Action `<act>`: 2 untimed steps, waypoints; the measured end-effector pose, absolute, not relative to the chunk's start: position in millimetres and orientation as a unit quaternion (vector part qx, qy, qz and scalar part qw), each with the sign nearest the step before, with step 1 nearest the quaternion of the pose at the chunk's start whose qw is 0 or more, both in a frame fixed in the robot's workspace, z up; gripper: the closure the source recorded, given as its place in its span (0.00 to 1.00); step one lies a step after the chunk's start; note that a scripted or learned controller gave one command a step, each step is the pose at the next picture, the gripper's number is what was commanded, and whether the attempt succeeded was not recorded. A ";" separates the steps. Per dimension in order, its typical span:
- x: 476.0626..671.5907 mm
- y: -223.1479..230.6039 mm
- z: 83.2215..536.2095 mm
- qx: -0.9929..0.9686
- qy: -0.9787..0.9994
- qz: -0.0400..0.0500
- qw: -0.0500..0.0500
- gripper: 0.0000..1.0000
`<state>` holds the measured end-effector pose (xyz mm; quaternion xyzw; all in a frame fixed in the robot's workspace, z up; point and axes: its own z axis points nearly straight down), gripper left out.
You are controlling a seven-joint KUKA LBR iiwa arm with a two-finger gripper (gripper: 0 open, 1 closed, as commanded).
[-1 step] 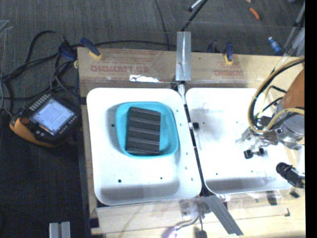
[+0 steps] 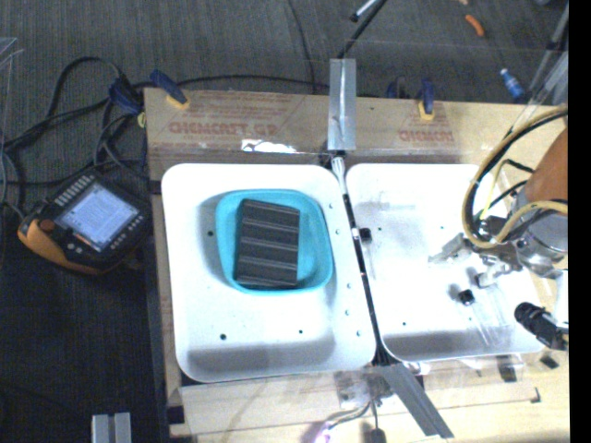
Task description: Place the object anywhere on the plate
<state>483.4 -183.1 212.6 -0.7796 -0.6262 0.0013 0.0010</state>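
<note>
Dark carpet is seen around a wooden bench on which two shallow white bins are set side by side. In the left bin a blue plate is placed, and the dark ribbed block is seen lying flat on it, roughly centred, its ridges running across. The right bin is occupied only at its right side, where the arm's wrist and the gripper are located, low over the bin floor, with yellow and black cables looped above. Nothing is seen held by the gripper; how far it is open cannot be told. The block is well apart from the gripper, across the divider between the bins. A handheld pendant is lying on the carpet left of the bench.
</note>
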 end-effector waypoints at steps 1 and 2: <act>482.5 -114.6 151.8 -0.823 -0.569 0.002 0.002 0.00; 483.4 -138.0 246.3 -0.735 -0.678 0.002 0.001 0.00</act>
